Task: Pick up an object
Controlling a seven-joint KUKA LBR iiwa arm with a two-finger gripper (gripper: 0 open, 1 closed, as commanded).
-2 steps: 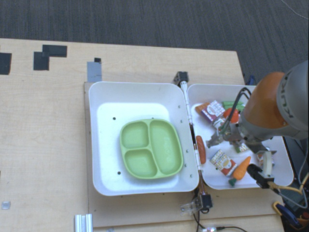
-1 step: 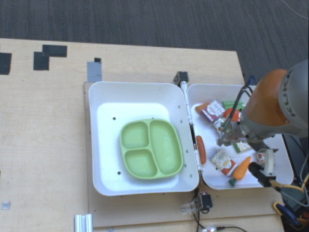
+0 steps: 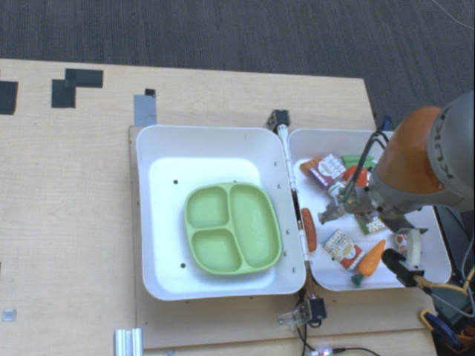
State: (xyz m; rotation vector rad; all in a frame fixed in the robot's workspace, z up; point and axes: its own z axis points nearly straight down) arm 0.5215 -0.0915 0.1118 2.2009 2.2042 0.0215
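Gripper [image 3: 343,205] hovered low in right bin [image 3: 438,262] above snack packet [image 3: 341,248]; jaw state unreadable. Approach step; next, descend and close.

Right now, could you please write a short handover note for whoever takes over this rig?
Pincer: low over the right bin, near its middle; whether it is open or shut cannot be told, and nothing is seen held.
Right bin: red packet at the back, sausage by the left wall, small packet and carrot at the front.
Left bin: green divided tray.
Done: no pick visible.
Left: grasp one object and lift it.
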